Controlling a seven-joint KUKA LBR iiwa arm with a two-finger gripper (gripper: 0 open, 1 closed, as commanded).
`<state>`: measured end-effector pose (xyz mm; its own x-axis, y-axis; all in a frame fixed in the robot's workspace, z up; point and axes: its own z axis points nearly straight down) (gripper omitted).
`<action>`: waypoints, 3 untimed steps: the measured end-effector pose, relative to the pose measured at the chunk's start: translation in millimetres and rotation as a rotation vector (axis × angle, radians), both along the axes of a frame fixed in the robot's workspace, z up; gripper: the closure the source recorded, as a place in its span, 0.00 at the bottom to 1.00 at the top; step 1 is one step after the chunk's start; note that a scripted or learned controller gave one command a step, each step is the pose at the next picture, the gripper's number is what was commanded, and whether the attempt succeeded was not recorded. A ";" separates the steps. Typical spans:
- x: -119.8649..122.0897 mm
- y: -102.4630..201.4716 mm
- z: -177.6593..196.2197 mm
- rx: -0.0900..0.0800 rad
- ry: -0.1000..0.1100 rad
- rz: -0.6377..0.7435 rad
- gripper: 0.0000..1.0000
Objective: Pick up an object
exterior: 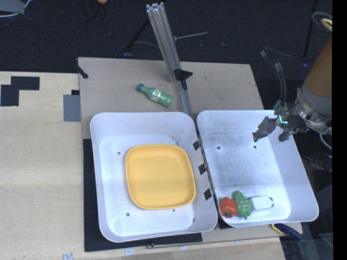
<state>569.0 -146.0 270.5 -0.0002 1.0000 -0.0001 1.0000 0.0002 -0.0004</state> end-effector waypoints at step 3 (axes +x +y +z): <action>6.4 1.5 -86.4 0.001 0.003 0.001 0.00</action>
<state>575.4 -144.5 184.1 -0.0010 1.0000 0.0006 1.0000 0.0010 -0.0039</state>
